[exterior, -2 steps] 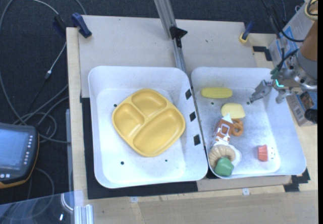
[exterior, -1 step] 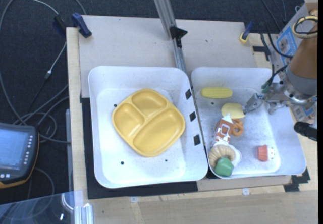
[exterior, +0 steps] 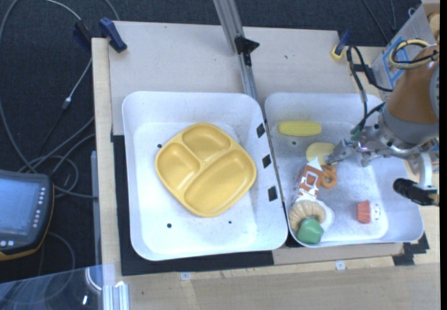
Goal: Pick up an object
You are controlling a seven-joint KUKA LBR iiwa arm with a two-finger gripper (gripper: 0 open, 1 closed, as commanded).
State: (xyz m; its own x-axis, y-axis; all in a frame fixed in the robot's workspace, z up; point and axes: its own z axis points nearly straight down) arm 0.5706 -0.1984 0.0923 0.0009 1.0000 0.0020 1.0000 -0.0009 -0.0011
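Note:
The right bin holds several small objects. A yellow oblong piece lies near its far wall, with a pale yellow round piece just below it. An orange-and-white carton lies tilted in the middle with a small orange ring against it. A tan ring-shaped piece and a green piece sit at the near left corner. A red-orange block lies toward the near right. My gripper hangs low over the bin, just right of the pale yellow piece and above the orange ring. Nothing shows in its grasp.
The left bin carries a yellow divided plate. A metal pole slants down to the gap between the bins. My grey arm fills the right bin's far right side. Cables and a pendant lie off the bench's left.

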